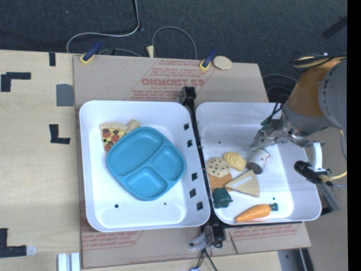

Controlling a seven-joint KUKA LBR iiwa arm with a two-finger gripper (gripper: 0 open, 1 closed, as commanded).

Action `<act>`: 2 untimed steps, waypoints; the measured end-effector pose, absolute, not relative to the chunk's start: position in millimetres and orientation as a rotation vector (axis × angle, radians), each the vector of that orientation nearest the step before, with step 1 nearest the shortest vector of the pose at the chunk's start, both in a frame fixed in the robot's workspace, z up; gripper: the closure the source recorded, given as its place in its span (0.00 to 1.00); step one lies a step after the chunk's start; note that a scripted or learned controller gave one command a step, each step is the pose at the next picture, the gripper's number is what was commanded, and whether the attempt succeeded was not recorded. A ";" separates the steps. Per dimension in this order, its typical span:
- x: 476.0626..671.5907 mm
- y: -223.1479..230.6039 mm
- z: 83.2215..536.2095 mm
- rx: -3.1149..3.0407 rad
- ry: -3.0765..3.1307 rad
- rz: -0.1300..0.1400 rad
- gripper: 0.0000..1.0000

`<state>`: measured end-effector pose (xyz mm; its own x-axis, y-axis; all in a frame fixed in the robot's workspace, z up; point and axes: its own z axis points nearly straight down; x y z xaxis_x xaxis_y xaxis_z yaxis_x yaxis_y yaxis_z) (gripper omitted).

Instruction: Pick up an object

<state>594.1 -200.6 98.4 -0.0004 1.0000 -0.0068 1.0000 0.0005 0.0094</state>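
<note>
- Arm (pixel 316 97) reached in from right, bent down over right bin (pixel 293 208).
- End effector (pixel 264 143) low, just above a small can (pixel 259 161); open or closed, couldn't tell.
- Can beside cracker (pixel 235 161), above cheese wedge (pixel 246 184).

arm in from 3 o'clock, orange band high at the right, wrist angled down toward 8 o'clock. gripper (pixel 260 151) low, finger state not readable.
</note>
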 end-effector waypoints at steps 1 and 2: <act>593.7 -200.6 97.5 2.214 2.215 0.002 0.00; 545.5 -180.3 87.7 2.215 2.213 0.005 0.00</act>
<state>545.5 -180.3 87.7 0.0010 1.0000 -0.0058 1.0000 -0.0009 0.0099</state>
